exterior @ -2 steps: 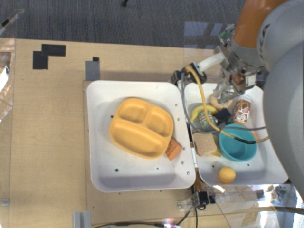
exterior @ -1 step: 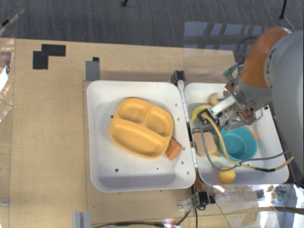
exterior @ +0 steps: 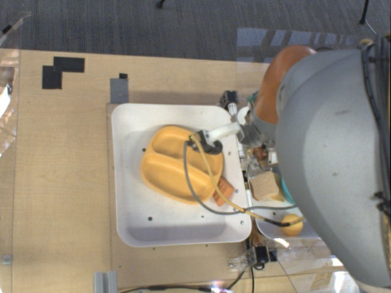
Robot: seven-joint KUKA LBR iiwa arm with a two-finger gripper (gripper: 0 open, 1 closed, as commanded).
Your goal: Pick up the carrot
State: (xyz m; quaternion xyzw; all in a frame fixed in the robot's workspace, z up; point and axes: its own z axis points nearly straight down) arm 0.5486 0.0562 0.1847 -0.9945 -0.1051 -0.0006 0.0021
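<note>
Right now there are two white bins on the bench, and the grey arm (exterior: 330, 163) covers most of the right bin (exterior: 264, 229). One carrot (exterior: 225, 188) lies in the left bin (exterior: 165, 224), close to its right wall and tucked against the lower right end of one big yellow two-lobed squash (exterior: 174, 166). The gripper (exterior: 252, 140) sits over the divide between the bins, above the carrot in this view, and I can't tell whether it is apart or together. In the right bin, one tan block (exterior: 266, 186) and one yellow-orange round fruit (exterior: 293, 225) peek out.
</note>
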